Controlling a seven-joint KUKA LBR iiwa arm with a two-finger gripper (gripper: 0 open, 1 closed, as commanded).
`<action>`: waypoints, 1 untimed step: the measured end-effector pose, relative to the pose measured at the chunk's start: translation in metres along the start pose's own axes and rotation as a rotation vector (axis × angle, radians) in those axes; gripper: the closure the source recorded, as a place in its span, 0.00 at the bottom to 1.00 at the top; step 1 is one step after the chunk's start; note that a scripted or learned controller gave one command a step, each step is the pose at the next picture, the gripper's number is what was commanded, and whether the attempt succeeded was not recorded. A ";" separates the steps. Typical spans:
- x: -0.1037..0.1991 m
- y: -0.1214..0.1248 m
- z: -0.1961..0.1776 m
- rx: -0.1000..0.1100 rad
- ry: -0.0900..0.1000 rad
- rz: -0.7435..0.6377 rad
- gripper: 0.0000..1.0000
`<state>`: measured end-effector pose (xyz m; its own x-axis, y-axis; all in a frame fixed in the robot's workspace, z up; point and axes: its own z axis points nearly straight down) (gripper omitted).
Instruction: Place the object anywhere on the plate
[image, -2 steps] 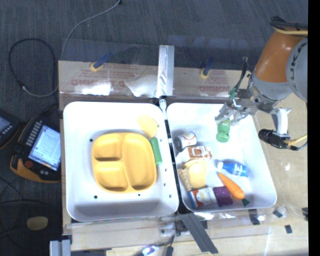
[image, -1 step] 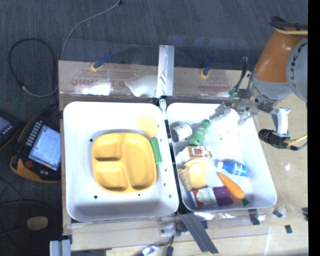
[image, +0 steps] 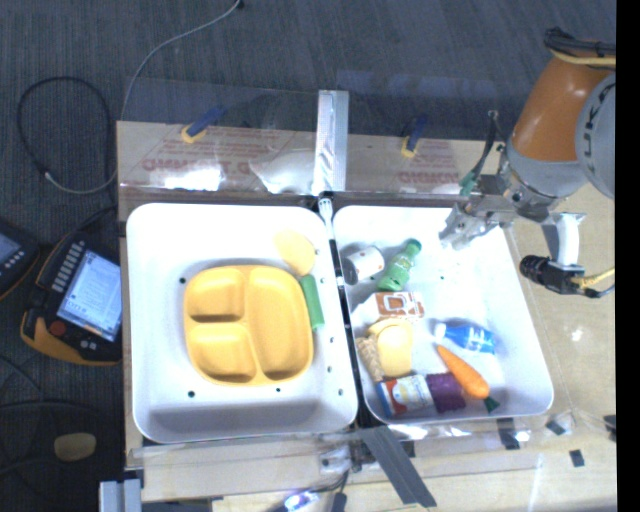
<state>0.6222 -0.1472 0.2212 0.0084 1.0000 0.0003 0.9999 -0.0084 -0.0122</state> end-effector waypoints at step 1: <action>0.000 0.000 0.000 0.000 0.000 0.000 0.00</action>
<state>0.6221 -0.1472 0.2212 0.0082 1.0000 0.0002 0.9999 -0.0082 -0.0124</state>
